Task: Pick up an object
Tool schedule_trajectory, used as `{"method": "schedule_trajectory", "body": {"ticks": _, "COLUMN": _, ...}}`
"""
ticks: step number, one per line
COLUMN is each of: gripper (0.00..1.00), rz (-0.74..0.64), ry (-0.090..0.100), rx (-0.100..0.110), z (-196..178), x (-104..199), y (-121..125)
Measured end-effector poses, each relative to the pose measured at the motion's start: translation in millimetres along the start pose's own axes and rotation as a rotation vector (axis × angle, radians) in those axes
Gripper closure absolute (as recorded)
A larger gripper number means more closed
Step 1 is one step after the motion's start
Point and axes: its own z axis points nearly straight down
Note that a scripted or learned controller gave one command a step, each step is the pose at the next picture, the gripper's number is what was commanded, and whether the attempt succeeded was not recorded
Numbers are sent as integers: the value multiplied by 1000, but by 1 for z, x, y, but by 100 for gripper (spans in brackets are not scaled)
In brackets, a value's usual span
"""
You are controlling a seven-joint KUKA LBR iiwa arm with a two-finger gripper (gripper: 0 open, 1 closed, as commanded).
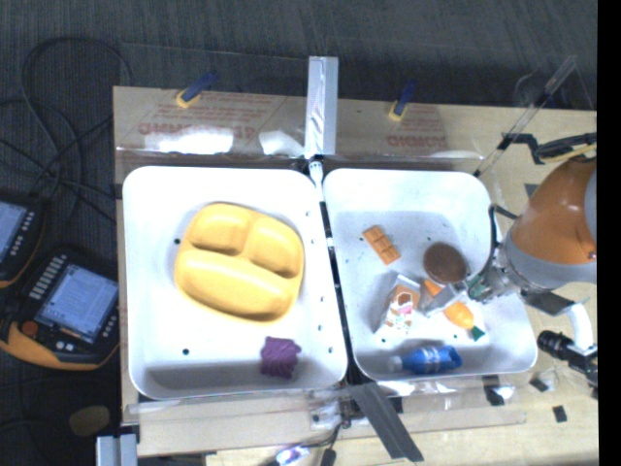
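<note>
In the right bin [485, 197], my gripper [449, 297] reaches in from the right, low over a cluster of small items. Just above it lies a brown round disc [444, 261]. An orange carrot-like piece with a green tip [463, 316] sits right below it, and a small printed carton [401, 307] lies to its left. An orange waffle-like bar [381, 244] rests further up and left, apart from the gripper. A blue bottle [428, 359] lies on its side along the bin's front wall. The gripper's tip blends with the items under it.
The left bin [146, 192] holds a large yellow bread-shaped object [239, 260] and a small purple object [279, 356] near its front wall. A ridge [328, 260] divides the two bins. The arm's orange band [561, 219] hangs over the right bin's right rim.
</note>
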Motion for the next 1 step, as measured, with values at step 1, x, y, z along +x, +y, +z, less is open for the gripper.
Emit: {"method": "schedule_trajectory", "body": {"ticks": 1, "gripper": 0, "rz": -159, "ry": 11, "rx": 18, "z": -48, "x": 13, "y": -7}}
